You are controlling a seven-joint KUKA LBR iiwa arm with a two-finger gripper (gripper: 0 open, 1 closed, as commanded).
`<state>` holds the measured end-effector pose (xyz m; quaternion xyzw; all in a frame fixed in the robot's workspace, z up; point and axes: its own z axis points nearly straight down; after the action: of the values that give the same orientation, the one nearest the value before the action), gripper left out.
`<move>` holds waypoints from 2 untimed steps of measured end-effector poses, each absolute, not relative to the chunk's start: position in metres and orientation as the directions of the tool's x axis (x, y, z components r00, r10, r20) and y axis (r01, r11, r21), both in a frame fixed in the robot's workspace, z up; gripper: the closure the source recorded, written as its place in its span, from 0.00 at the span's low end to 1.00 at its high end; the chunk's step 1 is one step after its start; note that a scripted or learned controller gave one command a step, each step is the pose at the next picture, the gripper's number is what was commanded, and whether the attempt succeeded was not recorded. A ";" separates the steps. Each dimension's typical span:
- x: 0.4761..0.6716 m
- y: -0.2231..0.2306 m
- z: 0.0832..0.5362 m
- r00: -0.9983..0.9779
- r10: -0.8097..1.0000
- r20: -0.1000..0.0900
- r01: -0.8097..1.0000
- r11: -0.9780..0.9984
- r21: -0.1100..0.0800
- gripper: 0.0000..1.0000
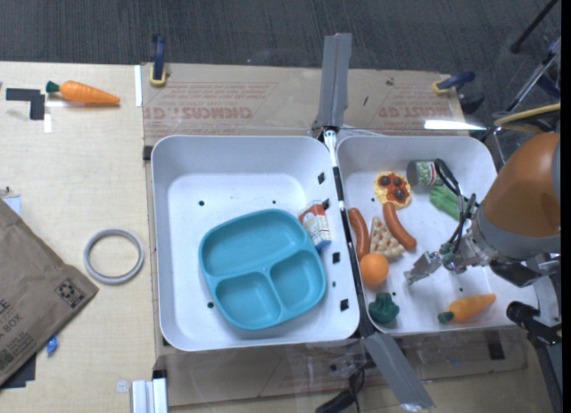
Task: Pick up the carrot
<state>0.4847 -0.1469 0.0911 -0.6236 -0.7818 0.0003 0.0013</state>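
Observation:
A small orange carrot (pixel 468 308) with a green top lies near the front right corner of the right bin (pixel 419 145). My gripper (pixel 436 264) hangs over that bin's floor, a little above and to the left of this carrot, with nothing visibly held. A second, larger carrot (pixel 83 93) lies on the bench at the far left, outside both bins.
The right bin also holds an orange ball (pixel 374 268), two sausages (pixel 398 227), a pizza toy (pixel 393 187), a can (pixel 423 172), a green vegetable (pixel 443 200) and broccoli (pixel 384 310). The left bin holds a blue divided plate (pixel 261 268). A tape ring (pixel 113 254) lies on the bench.

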 end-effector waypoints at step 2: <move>0.478 -0.170 0.152 -0.163 0.987 0.000 0.987 0.163 -0.001 0.00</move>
<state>0.4776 -0.1696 0.1516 -0.6468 -0.7626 0.0005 0.0005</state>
